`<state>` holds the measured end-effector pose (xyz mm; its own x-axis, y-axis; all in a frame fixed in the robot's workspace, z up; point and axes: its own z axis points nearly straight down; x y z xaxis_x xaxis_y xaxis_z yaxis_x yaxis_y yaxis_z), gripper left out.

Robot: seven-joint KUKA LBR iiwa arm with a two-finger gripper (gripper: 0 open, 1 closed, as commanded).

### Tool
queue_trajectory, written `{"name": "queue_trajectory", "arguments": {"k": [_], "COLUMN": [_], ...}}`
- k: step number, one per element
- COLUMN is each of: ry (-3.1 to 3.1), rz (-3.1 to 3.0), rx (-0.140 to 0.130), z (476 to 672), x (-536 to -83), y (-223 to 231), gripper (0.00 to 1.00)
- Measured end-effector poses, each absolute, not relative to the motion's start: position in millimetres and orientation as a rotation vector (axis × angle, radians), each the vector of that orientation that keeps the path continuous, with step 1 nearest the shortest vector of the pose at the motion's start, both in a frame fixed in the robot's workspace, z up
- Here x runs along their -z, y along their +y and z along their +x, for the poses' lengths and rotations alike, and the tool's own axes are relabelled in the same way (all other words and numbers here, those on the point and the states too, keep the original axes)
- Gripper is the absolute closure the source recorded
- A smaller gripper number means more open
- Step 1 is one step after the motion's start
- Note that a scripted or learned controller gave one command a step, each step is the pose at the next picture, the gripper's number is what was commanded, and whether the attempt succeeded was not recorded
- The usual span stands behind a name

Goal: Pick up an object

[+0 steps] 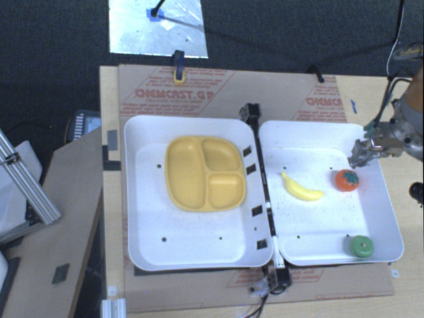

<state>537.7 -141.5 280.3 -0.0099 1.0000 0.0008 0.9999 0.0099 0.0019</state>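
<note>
In the right bin (318, 254) lie a yellow banana (302, 189), an orange-red tomato with a green top (346, 180) and a round green object (361, 246) near the front right corner. My gripper (361, 155) hangs over the bin's right side, just behind and slightly right of the tomato. Nothing is seen held in it. The arm comes in from the right edge.
The left bin (149, 244) holds a yellow divided plate (204, 173). A black hinge strip (260, 177) runs between the two bins. Both bins rest on a cardboard sheet (199, 91); a shiny foil square (158, 17) lies on the dark floor behind.
</note>
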Motion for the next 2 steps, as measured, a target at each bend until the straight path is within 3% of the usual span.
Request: {"name": "queue_trajectory", "arguments": {"k": [2], "ry": [2.232], "rz": [2.209], "rx": [-0.005], "z": [564.1], "x": [-266], "y": [-34], "gripper": [1.0]}}
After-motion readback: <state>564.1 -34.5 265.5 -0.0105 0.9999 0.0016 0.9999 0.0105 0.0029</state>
